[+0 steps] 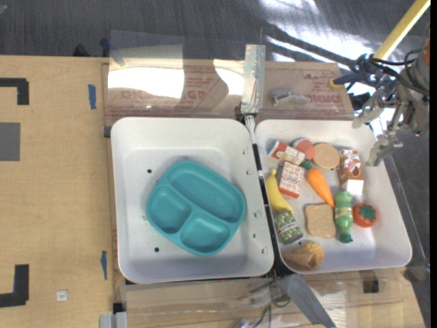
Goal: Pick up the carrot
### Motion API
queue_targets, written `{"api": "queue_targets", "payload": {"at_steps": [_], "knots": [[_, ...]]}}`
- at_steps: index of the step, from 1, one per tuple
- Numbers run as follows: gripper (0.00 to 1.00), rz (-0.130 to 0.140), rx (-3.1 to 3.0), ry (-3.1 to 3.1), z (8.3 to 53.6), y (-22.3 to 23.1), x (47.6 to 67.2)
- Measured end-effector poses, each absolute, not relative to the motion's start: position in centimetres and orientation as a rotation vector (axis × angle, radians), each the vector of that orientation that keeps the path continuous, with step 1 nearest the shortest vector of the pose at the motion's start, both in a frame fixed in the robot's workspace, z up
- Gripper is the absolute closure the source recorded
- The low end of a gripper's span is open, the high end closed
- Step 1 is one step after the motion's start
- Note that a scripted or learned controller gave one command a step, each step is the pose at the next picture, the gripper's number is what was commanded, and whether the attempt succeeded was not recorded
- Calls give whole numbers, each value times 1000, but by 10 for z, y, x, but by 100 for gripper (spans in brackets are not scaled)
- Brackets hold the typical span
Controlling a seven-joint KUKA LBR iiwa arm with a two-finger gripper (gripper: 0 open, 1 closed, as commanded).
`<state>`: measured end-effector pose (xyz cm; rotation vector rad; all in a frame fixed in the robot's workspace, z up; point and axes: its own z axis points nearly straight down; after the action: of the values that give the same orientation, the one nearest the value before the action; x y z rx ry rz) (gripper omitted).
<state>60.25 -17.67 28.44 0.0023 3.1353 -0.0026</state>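
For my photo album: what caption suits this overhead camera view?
Robot gripper hovers over the right bin, above the toy carrot among play food; teal plate waits left.

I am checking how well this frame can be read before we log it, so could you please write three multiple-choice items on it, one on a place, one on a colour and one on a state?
1. Where does the carrot lie?
A. in the right bin
B. on the teal tray
C. on the bench outside the bins

2. What colour is the divided tray in the left bin?
A. red
B. teal
C. yellow

3. How does the gripper stand to the carrot?
A. shut on it
B. pressing on it
C. apart from it, over the far right corner of the right bin

Answers:
1 A: the carrot lies in the right bin, among the other toy foods.
2 B: the three-compartment tray is teal against the white bin.
3 C: the gripper is by the bin's upper right rim, well clear of the carrot.
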Motion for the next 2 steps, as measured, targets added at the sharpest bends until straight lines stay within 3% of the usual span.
{"api": "queue_targets", "payload": {"at_steps": [1, 2], "knots": [[0, 8, -19, 3146, 181, -84, 564], [0, -2, -190, 3123, 111, -128, 601]]}}
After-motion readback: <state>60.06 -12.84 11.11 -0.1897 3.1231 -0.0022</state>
